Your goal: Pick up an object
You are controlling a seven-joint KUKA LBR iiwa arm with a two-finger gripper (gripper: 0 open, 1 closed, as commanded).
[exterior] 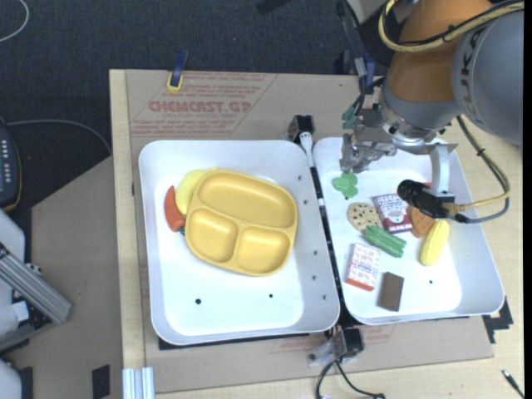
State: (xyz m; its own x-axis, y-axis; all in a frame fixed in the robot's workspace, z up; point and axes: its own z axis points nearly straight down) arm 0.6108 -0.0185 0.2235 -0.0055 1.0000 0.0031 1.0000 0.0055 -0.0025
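From the camera view, the gripper (359, 158) hangs over the far left part of the right bin (478, 293), and a small green toy (346, 183) sits just below its tips, toward the near side. I cannot tell if the tips touch the toy or if they are spread or pressed together, because they are small and dark. The green toy lies close to the bin's left wall, so there is little room on that side. Nearer to us lie a round cookie (361, 215), a red and white packet (391, 213), a long green piece (385, 240) that slants down to the right, a yellow banana (434, 242), another small red and white pack (363, 267) and a brown block (390, 291). These lie close together, with open floor along the near edge. The left bin (166, 306) holds a yellow tray (241, 221), far from the gripper
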